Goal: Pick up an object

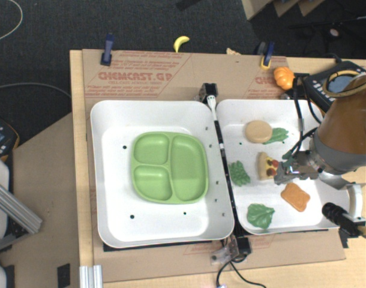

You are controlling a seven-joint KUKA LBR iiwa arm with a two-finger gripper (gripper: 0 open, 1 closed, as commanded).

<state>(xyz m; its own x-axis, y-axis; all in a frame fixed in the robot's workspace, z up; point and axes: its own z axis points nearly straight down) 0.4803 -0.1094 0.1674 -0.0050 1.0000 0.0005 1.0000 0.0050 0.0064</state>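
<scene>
The gripper (283, 171) hangs low in the right bin (231, 116), touching the pizza slice (267, 165); whether it is open or closed, one cannot tell. The orange piece (295, 196) lies just beside, so the gripper could push the slice away or catch both.

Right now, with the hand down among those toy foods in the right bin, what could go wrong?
1. The hand sits tight between the pizza slice and the orange piece; it might nudge one away rather than catch it.
2. The items lie flat on the right bin, so a grasp may slip off.
3. The arm hides the spot, so a miss could go unseen.
</scene>
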